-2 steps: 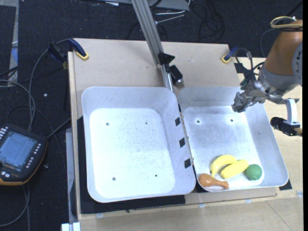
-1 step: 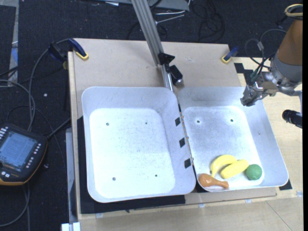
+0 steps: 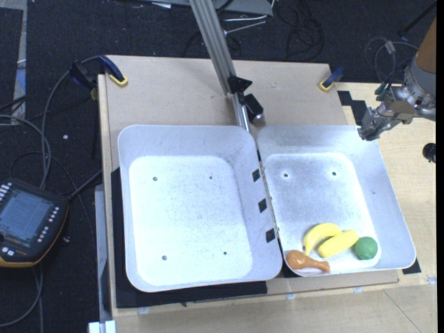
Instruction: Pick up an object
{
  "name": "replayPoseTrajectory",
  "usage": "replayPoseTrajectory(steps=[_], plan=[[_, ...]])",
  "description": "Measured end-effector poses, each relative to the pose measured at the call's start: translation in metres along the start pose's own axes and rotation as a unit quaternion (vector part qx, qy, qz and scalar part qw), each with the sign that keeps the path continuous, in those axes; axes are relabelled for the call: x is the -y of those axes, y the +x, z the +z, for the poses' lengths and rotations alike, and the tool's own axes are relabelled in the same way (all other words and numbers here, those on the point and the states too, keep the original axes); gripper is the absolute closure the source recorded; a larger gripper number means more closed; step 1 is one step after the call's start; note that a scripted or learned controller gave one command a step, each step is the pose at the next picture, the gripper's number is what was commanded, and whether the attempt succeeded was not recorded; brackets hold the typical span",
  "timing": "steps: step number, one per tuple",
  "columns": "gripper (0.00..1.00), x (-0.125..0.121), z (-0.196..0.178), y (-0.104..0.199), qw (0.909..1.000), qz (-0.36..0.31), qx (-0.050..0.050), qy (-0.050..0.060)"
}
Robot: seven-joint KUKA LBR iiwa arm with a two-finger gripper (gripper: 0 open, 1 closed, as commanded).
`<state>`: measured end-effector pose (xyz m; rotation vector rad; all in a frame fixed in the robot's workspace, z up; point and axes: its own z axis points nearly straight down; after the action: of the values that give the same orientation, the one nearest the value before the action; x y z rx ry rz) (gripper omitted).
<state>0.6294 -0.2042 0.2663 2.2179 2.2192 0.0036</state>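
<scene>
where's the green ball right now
The green ball lies in the right bin's near right corner, touching the yellow banana on its left.

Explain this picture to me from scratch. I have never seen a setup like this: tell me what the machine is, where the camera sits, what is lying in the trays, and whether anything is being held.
One camera is fixed above a bench, looking down at a slant. The machine is a robot arm reaching in from the right; its gripper hangs over the far right edge of the right bin. Nothing is seen between its fingers. Two shallow white bins sit side by side. In the right bin's near corner lie a yellow banana, a green ball and an orange toy, close together. The left bin sits beside it. The job is to pick up an object; none is lifted yet.
</scene>
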Motion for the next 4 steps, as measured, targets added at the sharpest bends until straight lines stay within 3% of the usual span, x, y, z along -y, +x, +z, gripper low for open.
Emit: replayPoseTrajectory(steps=[1, 3, 4], plan=[[1.00, 0.008, 0.001, 0.044, 1.0000, -0.002, -0.001, 0.002], [1.00, 0.000, 0.004, 0.142, 1.0000, -0.002, -0.001, 0.002], [1.00, 0.011, 0.010, 0.203, 1.0000, -0.002, -0.001, 0.003]])
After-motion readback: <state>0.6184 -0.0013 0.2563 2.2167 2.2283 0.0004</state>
